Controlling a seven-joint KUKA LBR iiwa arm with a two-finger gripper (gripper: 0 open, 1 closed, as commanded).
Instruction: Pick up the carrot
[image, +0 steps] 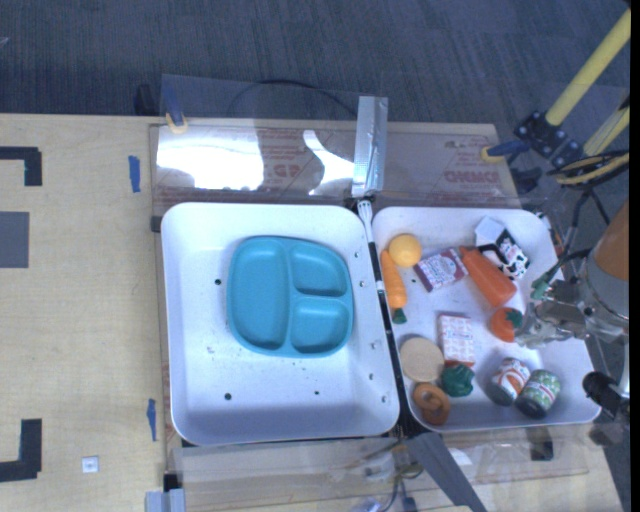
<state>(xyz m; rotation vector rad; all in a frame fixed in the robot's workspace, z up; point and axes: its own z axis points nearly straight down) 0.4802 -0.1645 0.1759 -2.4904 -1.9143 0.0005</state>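
The carrot (393, 284) is a slim orange stick with a green stub at its near end. It lies along the left wall of the right bin (470, 216), just below a yellow lemon (404, 249). My gripper (548, 318) hangs over the right side of that bin, far to the right of the carrot. It sits beside a small orange piece with a green top (505, 323). A thicker orange piece (487, 278) lies slantwise between the gripper and the carrot.
The left bin (190, 330) holds a blue divided plate (290, 296). The right bin also holds a red-and-white packet (440, 270), a black-and-white toy (505, 252), a cracker box (458, 338), a tan disc (421, 357), a green piece (458, 380), a doughnut (432, 402) and two cans (511, 378).
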